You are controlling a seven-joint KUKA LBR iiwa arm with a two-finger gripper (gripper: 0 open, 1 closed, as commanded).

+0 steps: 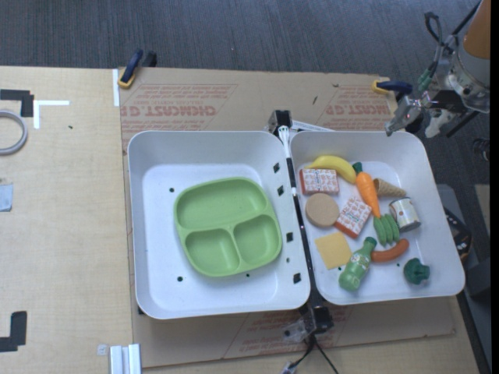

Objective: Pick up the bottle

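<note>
Hand [407, 120] poised above the far right corner of the right bin [437, 179], fingers slightly apart, gripping nothing, touching nothing. Well apart, near that bin's front edge, green bottle [357, 266] lying tilted between yellow cheese slice [334, 249] and sausage [389, 251].

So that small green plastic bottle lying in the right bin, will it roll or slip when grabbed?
The small green plastic bottle lies on its side with a rounded body, so a nudge would probably roll it. It looks smooth and toy-like, likely light, stiff and slippery. The yellow cheese slice beside it may get bumped.
</note>
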